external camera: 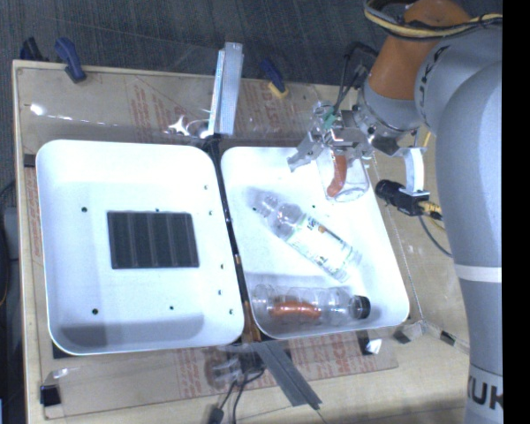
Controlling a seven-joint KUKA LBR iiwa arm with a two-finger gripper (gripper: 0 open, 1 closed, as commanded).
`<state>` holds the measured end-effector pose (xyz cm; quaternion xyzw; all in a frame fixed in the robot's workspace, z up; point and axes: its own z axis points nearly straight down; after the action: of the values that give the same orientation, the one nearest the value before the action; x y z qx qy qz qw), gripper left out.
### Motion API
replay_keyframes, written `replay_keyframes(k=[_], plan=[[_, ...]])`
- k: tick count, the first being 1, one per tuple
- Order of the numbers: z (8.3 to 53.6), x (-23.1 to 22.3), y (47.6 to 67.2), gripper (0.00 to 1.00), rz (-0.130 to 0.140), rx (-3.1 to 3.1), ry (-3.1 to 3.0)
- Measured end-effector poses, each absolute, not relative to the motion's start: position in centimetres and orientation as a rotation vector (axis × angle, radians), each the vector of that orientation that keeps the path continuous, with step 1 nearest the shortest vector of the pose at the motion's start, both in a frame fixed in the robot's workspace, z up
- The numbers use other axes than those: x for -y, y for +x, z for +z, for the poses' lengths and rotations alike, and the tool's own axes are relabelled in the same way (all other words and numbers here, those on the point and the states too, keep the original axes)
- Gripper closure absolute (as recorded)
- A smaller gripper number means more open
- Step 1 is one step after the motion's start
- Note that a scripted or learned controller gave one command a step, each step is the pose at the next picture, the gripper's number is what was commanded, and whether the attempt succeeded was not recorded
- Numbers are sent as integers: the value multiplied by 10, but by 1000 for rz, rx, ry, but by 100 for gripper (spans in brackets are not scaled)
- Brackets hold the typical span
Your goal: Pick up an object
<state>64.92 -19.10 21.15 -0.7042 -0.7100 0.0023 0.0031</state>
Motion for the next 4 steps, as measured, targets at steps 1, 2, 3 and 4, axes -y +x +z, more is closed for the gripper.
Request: replay_keyframes(k=[1,2,3,4], plan=[[103,208,644,0,1,2316,-2119],[103,208,643,0,1,2316,-2119],[112,207,644,100,3,2320,-2111],[115,204,621,100,6,2275,-2158]])
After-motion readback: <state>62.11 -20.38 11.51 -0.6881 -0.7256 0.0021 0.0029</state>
